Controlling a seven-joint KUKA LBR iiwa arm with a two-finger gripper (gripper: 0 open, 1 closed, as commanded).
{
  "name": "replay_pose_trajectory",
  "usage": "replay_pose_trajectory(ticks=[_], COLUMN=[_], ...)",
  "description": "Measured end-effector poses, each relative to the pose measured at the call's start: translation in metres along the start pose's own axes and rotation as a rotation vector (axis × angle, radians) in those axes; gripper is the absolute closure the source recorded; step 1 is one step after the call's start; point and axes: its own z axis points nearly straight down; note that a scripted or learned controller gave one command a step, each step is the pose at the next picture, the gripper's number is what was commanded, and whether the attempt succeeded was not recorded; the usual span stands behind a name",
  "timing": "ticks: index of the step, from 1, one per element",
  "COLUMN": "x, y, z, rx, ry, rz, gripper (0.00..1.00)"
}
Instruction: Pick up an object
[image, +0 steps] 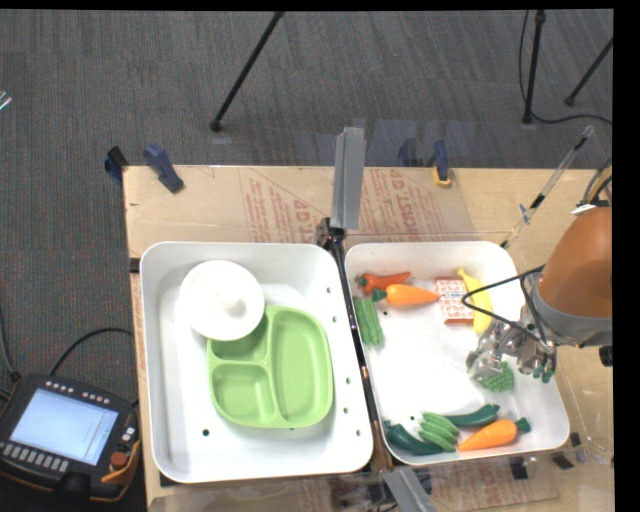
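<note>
Reaching into the right bin (400, 250), the gripper (498, 362) hangs over a green broccoli piece (495, 378) just beneath its jaws; their grip state cannot be told

Two shallow white bins, counted piece by piece

Left white plastic bin (160, 400): one green three-compartment plastic tray (275, 375) and one round white plate (222, 298). Right white plastic bin (425, 250): three orange toy carrots (412, 295) (383, 281) (490, 434), one yellow toy banana (477, 297), one red-and-white packet (456, 298), one small green knobbly toy (494, 378), and several green toy pods, exact number unclear.
</note>
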Motion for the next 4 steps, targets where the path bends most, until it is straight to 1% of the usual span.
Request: replay_pose_trajectory(ticks=[1, 2, 3, 4], x=[0.000, -0.074, -0.075, -0.076], y=[0.000, 0.050, 0.051, 0.059], z=[0.000, -0.001, -0.012, 0.000], rx=[0.000, -0.001, -0.002, 0.001], ry=[0.000, -0.003, -0.006, -0.002], rz=[-0.001, -0.001, -0.005, 0.396], gripper=[0.00, 0.00, 1.00, 1.00])
